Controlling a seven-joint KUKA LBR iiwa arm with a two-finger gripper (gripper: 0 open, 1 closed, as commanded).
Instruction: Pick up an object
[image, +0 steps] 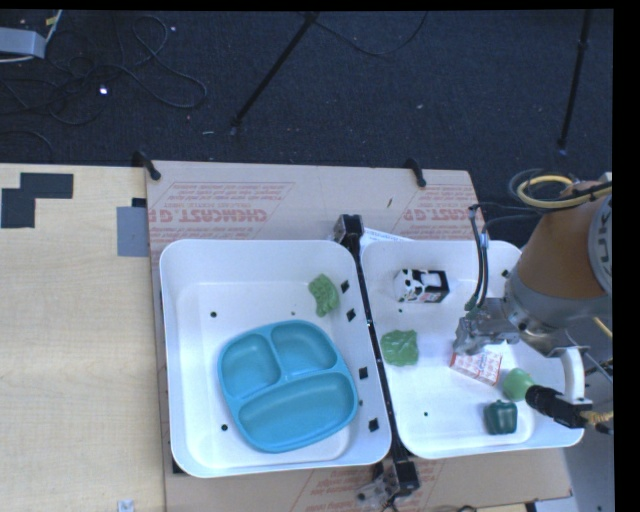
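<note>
My gripper (478, 340) hangs low over the right bin (440, 440), just above a small red and white packet (478, 366) that lies flat on the bin floor. Left of it rests a crumpled green lump (400, 347). A black and white cow-patterned item (421, 285) sits near the bin's back wall. A green ball (517, 383) and a dark green block (500, 417) lie at the front right. In the left bin (190, 300) are a blue divided plate (288, 385) and another green lump (324, 293).
The arm's orange band (562, 250) and grey wrist cover the right bin's far right side. A black divider (365, 340) runs between the bins. Cardboard (230, 205) lies under both bins, with wooden bench top (70, 350) to the left.
</note>
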